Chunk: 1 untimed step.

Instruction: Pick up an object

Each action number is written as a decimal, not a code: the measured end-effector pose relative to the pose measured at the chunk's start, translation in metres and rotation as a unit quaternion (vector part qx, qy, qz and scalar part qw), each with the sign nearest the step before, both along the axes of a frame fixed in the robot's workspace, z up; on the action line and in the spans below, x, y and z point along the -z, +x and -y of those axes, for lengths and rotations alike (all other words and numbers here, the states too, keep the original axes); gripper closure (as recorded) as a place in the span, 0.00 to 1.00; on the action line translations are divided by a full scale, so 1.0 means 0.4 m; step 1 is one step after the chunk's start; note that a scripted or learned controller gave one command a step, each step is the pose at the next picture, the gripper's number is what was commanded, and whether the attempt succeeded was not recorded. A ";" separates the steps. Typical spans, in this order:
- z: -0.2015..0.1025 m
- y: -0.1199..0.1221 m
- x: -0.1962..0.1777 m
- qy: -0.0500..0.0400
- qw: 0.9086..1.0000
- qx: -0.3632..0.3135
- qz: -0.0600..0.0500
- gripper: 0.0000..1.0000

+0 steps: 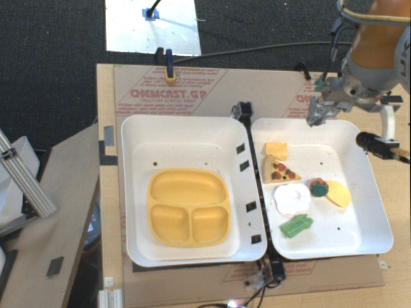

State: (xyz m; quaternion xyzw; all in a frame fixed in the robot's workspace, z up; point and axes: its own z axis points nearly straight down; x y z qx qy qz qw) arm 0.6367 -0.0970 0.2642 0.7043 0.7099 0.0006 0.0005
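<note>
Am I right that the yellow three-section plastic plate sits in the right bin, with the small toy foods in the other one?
Not quite. The camera view shows the yellow three-section plastic plate in the left white bin. The small toy foods, such as the green toy vegetable, lie in the right white bin.

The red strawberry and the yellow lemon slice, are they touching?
Touching: the camera view shows the strawberry pressed against the lemon slice, no white bin floor between them.

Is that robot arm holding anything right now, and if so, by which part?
Nothing. The gripper hangs above the right bin's back edge with no item between its jaws.
</note>
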 end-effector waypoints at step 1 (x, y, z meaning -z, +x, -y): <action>-0.119 0.017 -0.004 0.000 1.000 0.000 0.000 1.00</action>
